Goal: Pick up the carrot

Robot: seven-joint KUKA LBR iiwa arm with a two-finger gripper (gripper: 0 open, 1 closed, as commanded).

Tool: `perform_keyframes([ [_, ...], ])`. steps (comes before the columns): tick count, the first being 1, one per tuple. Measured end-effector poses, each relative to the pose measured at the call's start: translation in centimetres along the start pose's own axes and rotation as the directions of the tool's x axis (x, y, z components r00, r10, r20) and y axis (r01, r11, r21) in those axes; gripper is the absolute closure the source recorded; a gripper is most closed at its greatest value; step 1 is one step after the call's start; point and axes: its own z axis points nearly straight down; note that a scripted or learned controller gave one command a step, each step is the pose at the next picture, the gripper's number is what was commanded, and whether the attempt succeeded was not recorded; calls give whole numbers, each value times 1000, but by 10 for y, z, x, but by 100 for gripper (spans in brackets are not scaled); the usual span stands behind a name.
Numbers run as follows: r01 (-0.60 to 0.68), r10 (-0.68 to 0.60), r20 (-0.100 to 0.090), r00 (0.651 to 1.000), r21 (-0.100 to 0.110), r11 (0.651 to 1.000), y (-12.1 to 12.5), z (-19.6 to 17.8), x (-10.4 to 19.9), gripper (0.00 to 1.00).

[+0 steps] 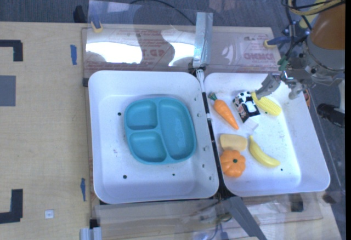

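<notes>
The carrot [225, 113], orange with a small green top, lies slantwise in the right bin [307, 151], close to that bin's left wall. My gripper [282, 90] hangs over the back right part of the same bin, well to the right of the carrot and apart from it. Its two grey fingers [268, 85] are spread open and hold nothing. Between the carrot and the gripper lie a black-and-white toy [245, 105] and a yellow fruit [268, 106].
A yellow wedge [233, 141], an orange pumpkin [233, 164] and a banana [263, 153] lie toward the front of the right bin. The left bin [104, 151] holds a blue divided plate [160, 129]. A clear panel [142, 41] stands behind the bins.
</notes>
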Motion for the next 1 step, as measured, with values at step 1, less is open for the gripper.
perform_keyframes([
  [1,493,-493,-2,870,2,870,-32,74,55,0],
])
